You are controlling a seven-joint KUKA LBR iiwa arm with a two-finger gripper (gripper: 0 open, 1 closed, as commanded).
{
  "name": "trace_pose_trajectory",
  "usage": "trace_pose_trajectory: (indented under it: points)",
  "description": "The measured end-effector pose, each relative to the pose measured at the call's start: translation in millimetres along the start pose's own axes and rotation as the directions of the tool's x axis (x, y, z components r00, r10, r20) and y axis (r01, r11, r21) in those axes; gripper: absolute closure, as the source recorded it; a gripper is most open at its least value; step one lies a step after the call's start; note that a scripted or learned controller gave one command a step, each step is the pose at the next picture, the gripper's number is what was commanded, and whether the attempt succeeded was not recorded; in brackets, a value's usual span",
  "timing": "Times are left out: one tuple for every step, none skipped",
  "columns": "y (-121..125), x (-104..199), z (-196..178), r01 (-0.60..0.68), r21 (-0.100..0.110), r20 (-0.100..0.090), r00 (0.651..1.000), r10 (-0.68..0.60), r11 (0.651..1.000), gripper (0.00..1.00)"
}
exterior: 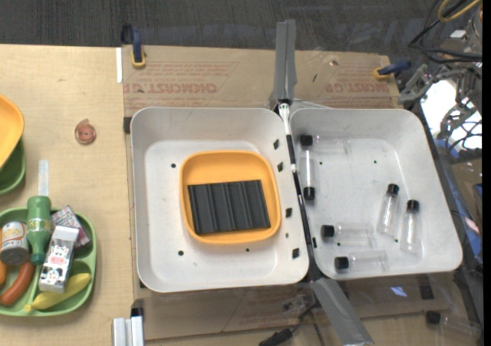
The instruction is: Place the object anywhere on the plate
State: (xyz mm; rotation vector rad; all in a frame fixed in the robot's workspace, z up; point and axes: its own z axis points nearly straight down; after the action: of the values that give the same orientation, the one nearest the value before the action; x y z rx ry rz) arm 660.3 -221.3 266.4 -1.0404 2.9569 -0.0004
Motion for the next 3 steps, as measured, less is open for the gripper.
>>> trace_pose_trajectory:
  points:
    - [0.1, -0.1, -10.6, 0.313, -0.001, 0.0, 0.95, -0.313, 0.95, 0.0]
    - [0.4, 0.0, -0.9, 0.517, -0.003, 0.001, 0.856, -0.517, 0.856, 0.0]
    - [0.6, -0.1, 1.8, 0.743, -0.003, 0.002, 0.669, -0.743, 0.669, 0.0]
